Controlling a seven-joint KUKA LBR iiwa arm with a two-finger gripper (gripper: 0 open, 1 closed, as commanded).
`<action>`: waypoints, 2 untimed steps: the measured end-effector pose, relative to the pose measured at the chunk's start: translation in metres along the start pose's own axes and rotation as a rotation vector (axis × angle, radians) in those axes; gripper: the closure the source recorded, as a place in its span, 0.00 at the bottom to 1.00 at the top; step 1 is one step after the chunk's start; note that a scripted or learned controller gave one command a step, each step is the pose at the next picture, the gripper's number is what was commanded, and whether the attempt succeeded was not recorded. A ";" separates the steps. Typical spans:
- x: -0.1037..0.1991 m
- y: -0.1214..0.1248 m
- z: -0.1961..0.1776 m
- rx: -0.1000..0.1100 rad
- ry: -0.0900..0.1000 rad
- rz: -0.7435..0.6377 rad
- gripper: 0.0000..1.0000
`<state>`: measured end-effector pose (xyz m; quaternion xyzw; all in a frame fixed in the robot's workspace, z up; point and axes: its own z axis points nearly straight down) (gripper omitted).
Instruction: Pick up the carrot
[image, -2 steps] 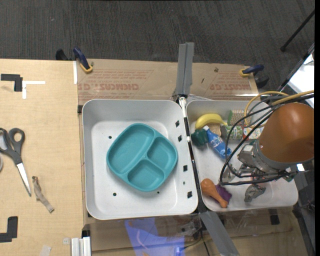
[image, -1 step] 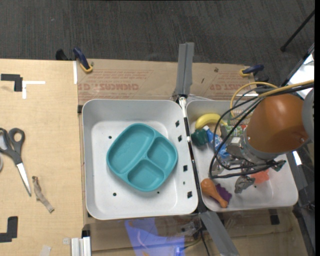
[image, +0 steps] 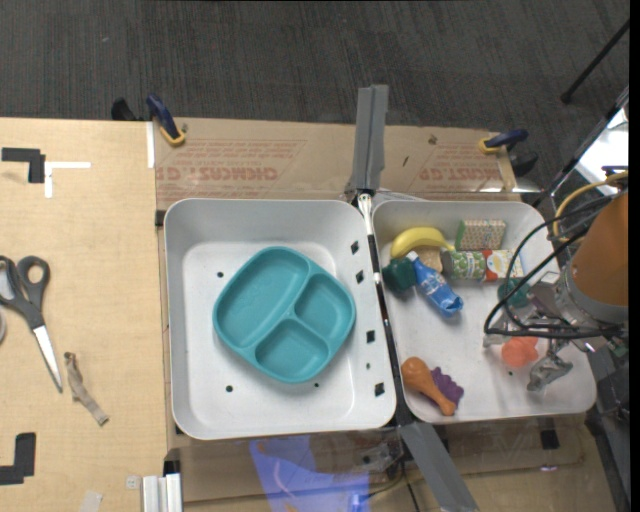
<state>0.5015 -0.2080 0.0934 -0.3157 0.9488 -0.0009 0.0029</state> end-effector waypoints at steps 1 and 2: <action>-0.027 0.055 0.002 -0.005 0.002 -0.177 0.00; -0.042 0.081 0.002 -0.007 0.002 -0.398 0.00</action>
